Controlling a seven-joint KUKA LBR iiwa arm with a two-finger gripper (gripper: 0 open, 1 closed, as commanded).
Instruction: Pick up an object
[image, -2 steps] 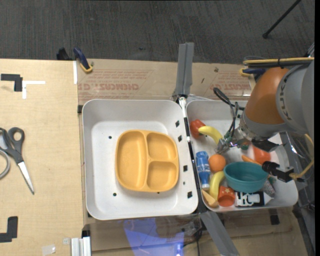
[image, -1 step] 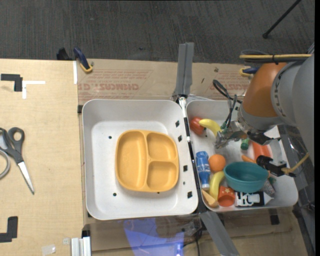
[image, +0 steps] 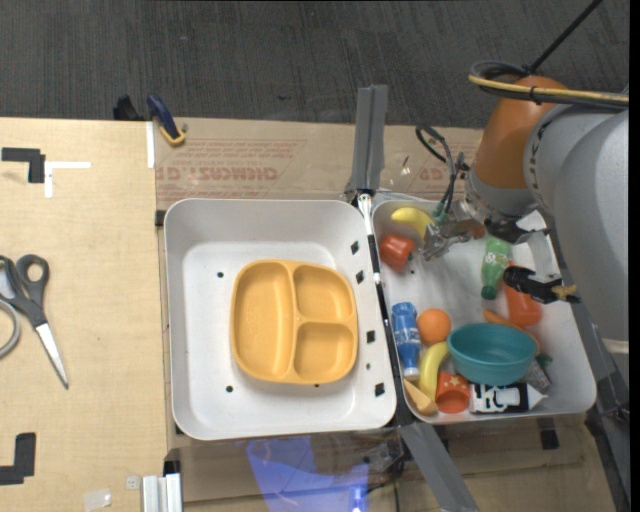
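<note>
Over the far left corner of the right bin (image: 575, 395) hangs my claw (image: 436, 240); whether it is open or closed I cannot tell. Just left of it lie a red pepper (image: 397, 250) and a yellow banana (image: 409, 216), hard against the bin's wall. Nearer, a blue can (image: 404, 336), an orange (image: 434, 325) and a teal bowl (image: 492, 353) crowd together. Left bin (image: 190, 330) carries a yellow divided plate (image: 295, 322) with open rim around it.

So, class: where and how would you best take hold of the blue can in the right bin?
Grip the blue can across its round middle, coming straight down from above. It lies on its side along the right bin's left wall, so close across its width; the orange ball crowds one side.
</note>
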